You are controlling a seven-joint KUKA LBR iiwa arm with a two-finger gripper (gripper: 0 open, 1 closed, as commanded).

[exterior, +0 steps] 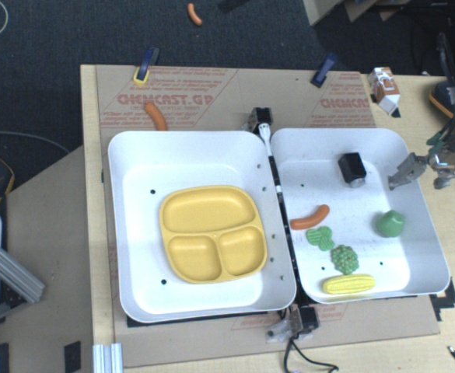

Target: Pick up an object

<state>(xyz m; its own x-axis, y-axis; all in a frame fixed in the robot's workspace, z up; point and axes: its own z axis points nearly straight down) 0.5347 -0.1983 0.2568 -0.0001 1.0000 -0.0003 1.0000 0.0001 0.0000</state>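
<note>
Arm: it comes in from the right edge, over the far-right corner of the right bin (414, 142); little of it shows beyond the wrist hardware at the edge, with dark cabling above it.
Gripper (423, 171): grey, held over the right bin's right rim, at about the level of the black block; one finger (404, 172) slants down and left toward the bin floor, another part lies just right of it. Whether the claw is spread or pressed together I cannot tell. Nothing is seen between the fingers.
Right bin contents: a black block (352, 168) in the far part; a green ball (391, 224) near the right wall; an orange sausage (309, 217) by the left wall; a green leafy piece (319, 236) just nearer than the sausage; a broccoli floret (344, 259) nearer and to its right; a yellow corn cob (348, 284) lying along the near wall.
Closest thing to the gripper: the black block, to its left, apart from it; the green ball lies nearer in the scene, also apart.
Left bin (126, 208): holds a yellow divided plate (211, 231), one large compartment far and two small ones near.
Bench (103, 115): brown board under both bins; a second orange sausage (156, 116) lies on it beyond the left bin.
Floor: a small orange piece (194, 13) on the dark carpet, far beyond the bench.
</note>
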